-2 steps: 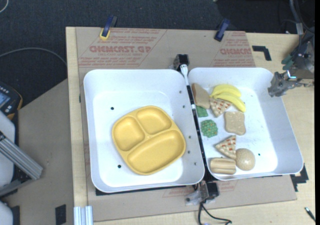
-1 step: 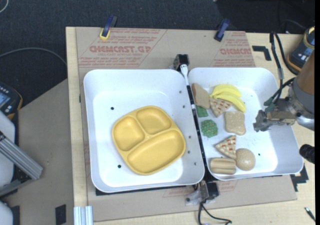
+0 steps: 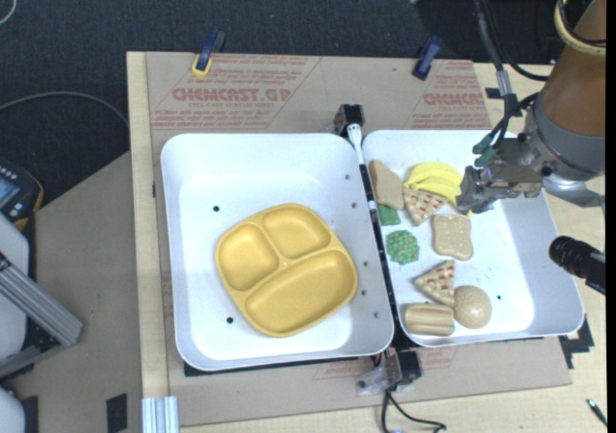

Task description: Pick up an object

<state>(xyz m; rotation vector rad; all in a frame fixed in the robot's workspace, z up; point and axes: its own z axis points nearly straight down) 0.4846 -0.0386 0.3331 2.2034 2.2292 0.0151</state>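
Note:
The right bin (image 3: 539,229) holds several toy foods. A yellow banana (image 3: 432,176) lies next to a waffle-patterned wedge (image 3: 421,204) and a tan bread slice (image 3: 386,184). Below them lie a pale toast piece (image 3: 452,236), a green broccoli (image 3: 402,247), a small green leaf (image 3: 389,216), a pizza slice (image 3: 436,280), a sausage roll (image 3: 428,319) and a round bun (image 3: 472,306). My gripper (image 3: 474,192) hangs over the bin just right of the banana and above the toast piece. Nothing shows between its tips.
The left bin (image 3: 192,191) bears a yellow divided plate (image 3: 286,267). A black divider clip (image 3: 349,119) sits between the bins at the back. The right half of the right bin is bare white floor.

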